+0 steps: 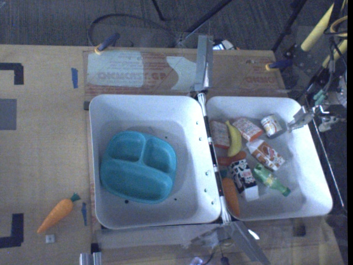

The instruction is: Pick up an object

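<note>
Toy carrot [55, 215] lies on the bench [38, 164] outside the bins, near the left bin's front-left corner, tip pointing down-left. Small blue tape mark sits just beside it.

Left bin [105, 112]: holds a teal divided plate [138, 166], three compartments, flat on the bin floor, slightly rotated.

Right bin [309, 186]: clutter packed along its left half. Front to back:
- orange carrot-like piece [231, 196] lying against the divider wall
- black-and-white carton [241, 175] just beside it
- green bottle [270, 180] on its side, neck pointing right
- red-and-white box [268, 155] just behind the bottle
- yellow banana [235, 139] upright in the view, overlapping a flat packet [219, 133] on its left
- another small box [247, 128] to the banana's right
- small can [270, 125] near the back wall

Gripper [298, 118] is over the right bin's back-right area, just right of the can, apart from it. Nothing is visible between the fingers; can't tell how far they're spread at this resolution. Arm hardware sits at the view's right edge.

Cardboard sheet [165, 70] lies flat behind both bins, clamps at its corners.
</note>
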Available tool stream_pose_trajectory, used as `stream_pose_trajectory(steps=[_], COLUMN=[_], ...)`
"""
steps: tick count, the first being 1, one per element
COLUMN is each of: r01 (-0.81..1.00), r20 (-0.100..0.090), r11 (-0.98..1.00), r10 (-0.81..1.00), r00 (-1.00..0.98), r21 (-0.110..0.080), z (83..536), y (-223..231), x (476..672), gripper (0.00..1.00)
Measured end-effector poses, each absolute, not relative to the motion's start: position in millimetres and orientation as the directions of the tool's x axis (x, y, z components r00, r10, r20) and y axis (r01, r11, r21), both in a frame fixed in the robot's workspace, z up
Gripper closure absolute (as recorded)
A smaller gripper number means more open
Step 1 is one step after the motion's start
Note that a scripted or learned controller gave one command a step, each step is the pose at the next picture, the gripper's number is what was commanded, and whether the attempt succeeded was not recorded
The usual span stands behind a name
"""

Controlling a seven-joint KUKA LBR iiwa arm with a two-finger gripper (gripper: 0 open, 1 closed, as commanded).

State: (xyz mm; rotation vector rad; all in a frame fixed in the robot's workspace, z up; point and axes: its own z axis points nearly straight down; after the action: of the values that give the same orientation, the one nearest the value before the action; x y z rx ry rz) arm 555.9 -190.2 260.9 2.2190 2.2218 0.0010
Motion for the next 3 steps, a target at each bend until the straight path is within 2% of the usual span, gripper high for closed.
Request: stream_pose_trajectory(steps=[1, 2, 3], r01=[0.999, 0.992, 0.992], r20=[0.000, -0.001, -0.001], r11=[0.045, 0.126, 0.124], r10=[0.999, 0.992, 0.992], r00=[-0.045, -0.126, -0.124], r21=[0.000, 0.005, 0.009], z=[237.5, 86.2, 97.6], y=[-187.3, -156.9, -157.7], x=[562.9, 568.9, 570.0], gripper=[0.00, 0.00, 1.00])
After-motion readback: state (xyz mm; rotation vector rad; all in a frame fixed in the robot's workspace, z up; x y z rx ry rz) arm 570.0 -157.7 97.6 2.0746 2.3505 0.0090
